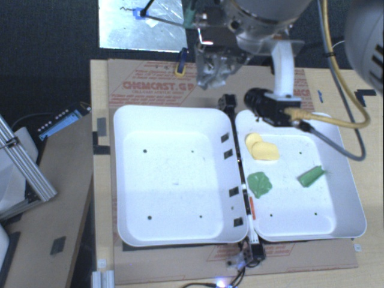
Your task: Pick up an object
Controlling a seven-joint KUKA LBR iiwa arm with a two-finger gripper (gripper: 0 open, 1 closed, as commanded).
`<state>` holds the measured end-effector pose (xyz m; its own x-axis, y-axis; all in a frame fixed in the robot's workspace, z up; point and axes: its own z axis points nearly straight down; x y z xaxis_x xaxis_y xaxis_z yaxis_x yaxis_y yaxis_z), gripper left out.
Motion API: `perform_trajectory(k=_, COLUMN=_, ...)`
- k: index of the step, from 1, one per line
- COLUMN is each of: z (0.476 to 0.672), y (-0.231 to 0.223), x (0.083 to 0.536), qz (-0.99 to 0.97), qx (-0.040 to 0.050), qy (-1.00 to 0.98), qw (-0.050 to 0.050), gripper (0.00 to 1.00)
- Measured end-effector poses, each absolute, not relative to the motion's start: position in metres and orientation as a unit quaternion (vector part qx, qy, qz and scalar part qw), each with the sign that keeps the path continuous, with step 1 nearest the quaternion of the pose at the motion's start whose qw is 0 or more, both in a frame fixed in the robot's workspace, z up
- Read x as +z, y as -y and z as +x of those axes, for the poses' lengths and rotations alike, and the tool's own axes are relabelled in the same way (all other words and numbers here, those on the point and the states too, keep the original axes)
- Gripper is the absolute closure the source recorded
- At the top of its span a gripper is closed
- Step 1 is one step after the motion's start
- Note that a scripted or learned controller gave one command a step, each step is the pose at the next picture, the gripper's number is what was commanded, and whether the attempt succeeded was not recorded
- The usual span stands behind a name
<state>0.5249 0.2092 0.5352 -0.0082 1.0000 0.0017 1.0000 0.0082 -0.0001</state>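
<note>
Three objects lie in the right bin (pixel 345 218). A pale yellow lump (pixel 262 148) rests near its back left corner. In front of it, close to the divider, lies a crumpled green piece (pixel 259 183). A small green block (pixel 311 176) sits to the right of that, tilted. My gripper (pixel 211 72) hangs high over the cardboard behind the back edge of the left bin (pixel 174 173), well away from all three objects. It looks blurred and metallic, and nothing shows in it.
A black fitting (pixel 267 108) with a yellow cable (pixel 336 120) overhangs the right bin's back edge. The arm's bulk covers the top middle. An aluminium rail (pixel 24 167) stands at the left, and a shiny sheet (pixel 139 14) lies at the back.
</note>
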Motion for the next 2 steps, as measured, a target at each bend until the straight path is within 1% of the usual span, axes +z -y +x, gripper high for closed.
perform_trajectory(k=1, z=0.4845, y=-0.2290, x=0.5350, qz=-0.705, qx=-0.0005, qy=0.710, qw=0.001, gripper=1.00)
perform_trajectory(k=2, z=0.4864, y=-0.2340, x=0.5350, qz=-0.705, qx=-0.0012, qy=0.709, qw=0.000, gripper=1.00)
